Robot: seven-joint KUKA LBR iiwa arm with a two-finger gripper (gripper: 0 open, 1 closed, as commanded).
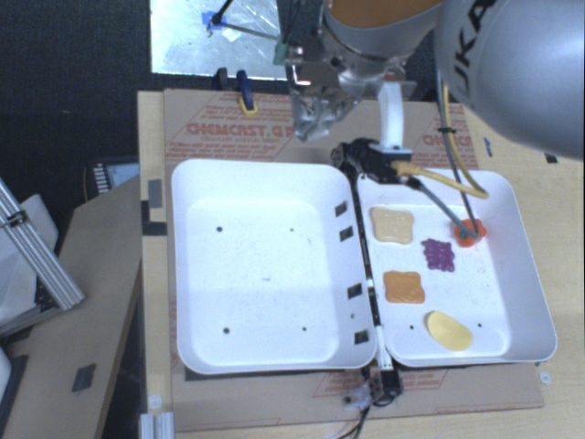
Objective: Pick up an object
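Observation:
Several small objects lie in the right bin (521,273): a pale beige toast slice (391,225), a purple grape cluster (439,255), an orange-brown slice (403,287), a yellow oval piece (449,330) and a small orange-red piece (469,232) near the far right wall. My gripper (313,122) hangs from the grey arm with the orange band, behind the bins' far edge, over the cardboard and near the divide between the bins. It is well apart from all the objects. Blur and the steep angle hide its tip.
The left bin (196,273) sits beside the right one. Black and yellow cables (430,183) run from a black fitting at the bins' far junction into the right bin. A blue and yellow clamp (245,94) stands at the bench's back. An aluminium rail (37,254) lies far left.

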